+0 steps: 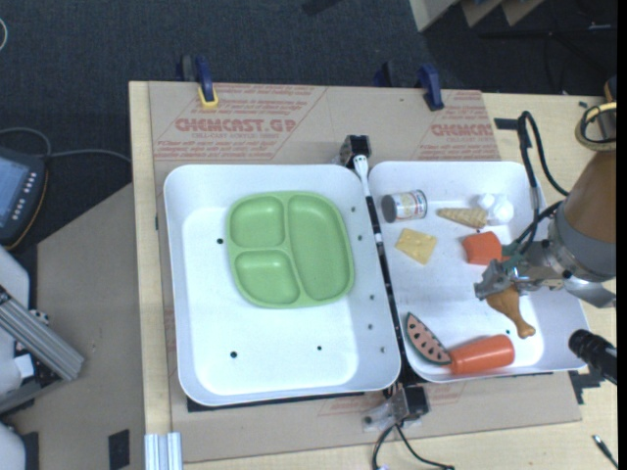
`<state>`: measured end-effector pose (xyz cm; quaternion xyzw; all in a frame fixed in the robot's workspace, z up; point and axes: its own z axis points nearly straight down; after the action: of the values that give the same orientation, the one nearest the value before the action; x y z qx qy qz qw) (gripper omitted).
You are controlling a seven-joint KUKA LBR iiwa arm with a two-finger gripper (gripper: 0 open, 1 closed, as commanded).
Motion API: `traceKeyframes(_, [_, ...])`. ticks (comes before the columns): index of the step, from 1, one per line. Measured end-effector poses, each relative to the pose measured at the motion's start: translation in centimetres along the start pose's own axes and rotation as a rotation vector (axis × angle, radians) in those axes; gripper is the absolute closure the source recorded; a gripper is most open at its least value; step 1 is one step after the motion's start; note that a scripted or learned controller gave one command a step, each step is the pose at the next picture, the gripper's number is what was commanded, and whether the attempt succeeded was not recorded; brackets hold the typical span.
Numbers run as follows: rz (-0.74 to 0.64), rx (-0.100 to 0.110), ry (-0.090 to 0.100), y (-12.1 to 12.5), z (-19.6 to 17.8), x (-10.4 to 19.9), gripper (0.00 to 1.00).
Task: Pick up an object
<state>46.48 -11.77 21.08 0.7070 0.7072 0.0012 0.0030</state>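
Observation:
The right bin (446,179) holds several toy foods. Along the back lie a small grey jar (404,206) and an ice cream cone (471,214). In the middle are a yellow cheese wedge (415,246) and an orange block (480,249). A brown drumstick (516,310), a watermelon slice (425,338) and a red-orange sausage (482,353) lie toward the front. My gripper (496,282) hangs low over the right half of this bin, just below the orange block, at the drumstick's upper end. I cannot tell whether it touches the drumstick.
A green divided plate (291,248) lies in the left bin (196,292). A black divider with clamps (377,253) runs between the bins. Cables (529,155) trail along the right bin's far right rim. The arm's orange band (598,204) rises at the right.

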Motion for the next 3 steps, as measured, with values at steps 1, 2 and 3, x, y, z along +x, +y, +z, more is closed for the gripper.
traceKeyframes(1, [-0.001,0.001,0.0,0.1,-1.5,0.0,1.0])
traceKeyframes(2, [-0.003,0.0,0.001,4.6,-2.3,1.1,1.0])
traceKeyframes(3, [-0.003,0.002,0.002,9.5,-0.8,2.5,1.0])
